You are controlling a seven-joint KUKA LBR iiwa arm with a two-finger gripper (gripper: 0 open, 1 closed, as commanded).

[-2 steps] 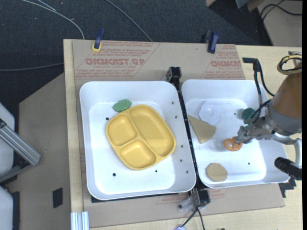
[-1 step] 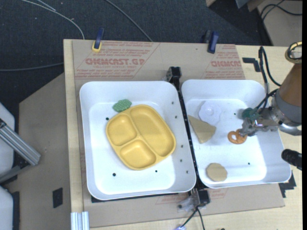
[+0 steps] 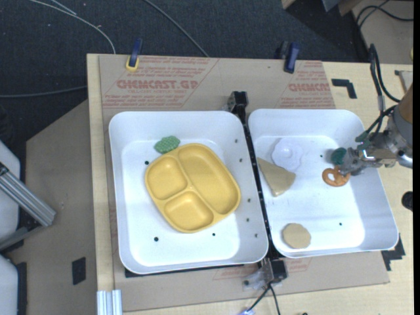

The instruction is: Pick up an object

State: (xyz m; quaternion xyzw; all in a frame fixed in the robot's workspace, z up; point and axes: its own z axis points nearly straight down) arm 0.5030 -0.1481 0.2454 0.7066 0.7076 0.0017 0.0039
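We read "GHEMCAST.G.P" on the board (printed red, faint). The claw hovers in the right bin just above an orange pretzel; whether it grips anything we cannot tell.

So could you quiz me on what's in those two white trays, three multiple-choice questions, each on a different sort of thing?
1. Where does the yellow divided plate lie?
A. in the left bin
B. in the right bin
C. on the cardboard outside the bins

2. How many compartments does the plate have?
A. two
B. three
C. five

3. How does the orange pretzel stand to the tool?
A. lifted clear above the bin
B. lying on the right bin's floor, just below the tool
C. resting on the plate

Answers: 1 A, the plate fills the left bin. 2 B, three hollows show. 3 B, the pretzel lies flat on the right bin floor by the tool.
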